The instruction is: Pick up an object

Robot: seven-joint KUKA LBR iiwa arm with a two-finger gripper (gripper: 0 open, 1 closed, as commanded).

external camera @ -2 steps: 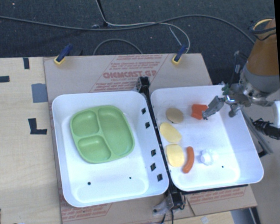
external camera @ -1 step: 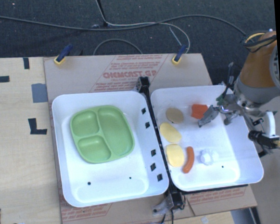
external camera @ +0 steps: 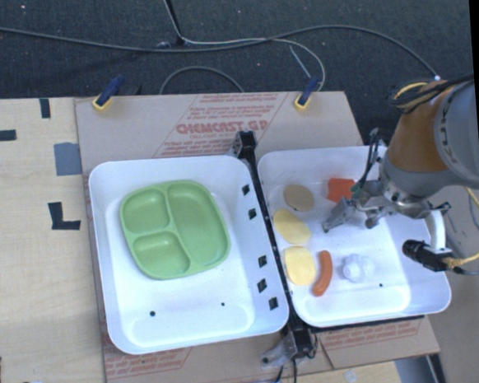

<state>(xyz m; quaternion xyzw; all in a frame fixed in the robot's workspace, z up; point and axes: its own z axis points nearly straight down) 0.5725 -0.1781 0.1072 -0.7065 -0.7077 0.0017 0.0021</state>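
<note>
So, left to right: left bin (external camera: 113,262) holds a green divided plate (external camera: 175,230) in its upper half; the lower strip of that bin is bare white, with room along the near wall. A black clip rail runs between the bins. Right bin (external camera: 421,300) has its things crowded to the left side: tan round disc (external camera: 298,197), yellow piece (external camera: 291,226) below it, second yellow piece (external camera: 299,265), and a red-orange sausage (external camera: 322,272) just beside that. A whitish lump (external camera: 354,268) is hard to read against the white floor. An orange block (external camera: 340,188) near the top is partly covered by the gripper (external camera: 338,217). Gripper tips hang low mid-bin, nothing between them; spread unclear from this angle. Arm body cut off at right. Free floor lies lower right of the bin.
</note>
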